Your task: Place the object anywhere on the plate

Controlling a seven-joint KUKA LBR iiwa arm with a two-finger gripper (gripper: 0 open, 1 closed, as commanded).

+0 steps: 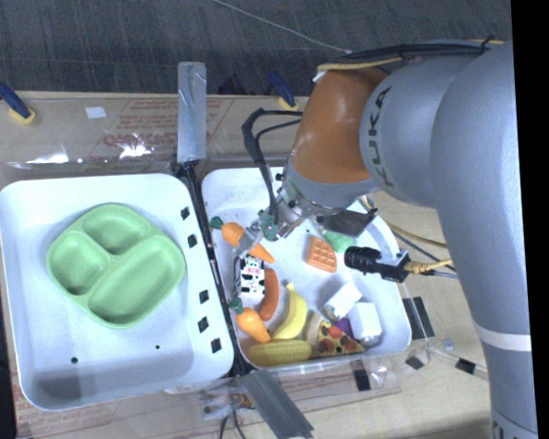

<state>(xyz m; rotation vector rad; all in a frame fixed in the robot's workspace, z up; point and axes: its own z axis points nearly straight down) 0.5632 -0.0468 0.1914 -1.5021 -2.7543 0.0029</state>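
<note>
The green three-compartment plastic plate [117,262] at frame left lay bare; the tool [268,228] hovered over the right bin's toys, grip state indiscernible.

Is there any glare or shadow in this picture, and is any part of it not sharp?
Camera view: glare lies on the clear tape behind the left bin; the arm casts a soft shadow over the right bin; the small toys look a little blurred, while the green plate is evenly lit.
</note>
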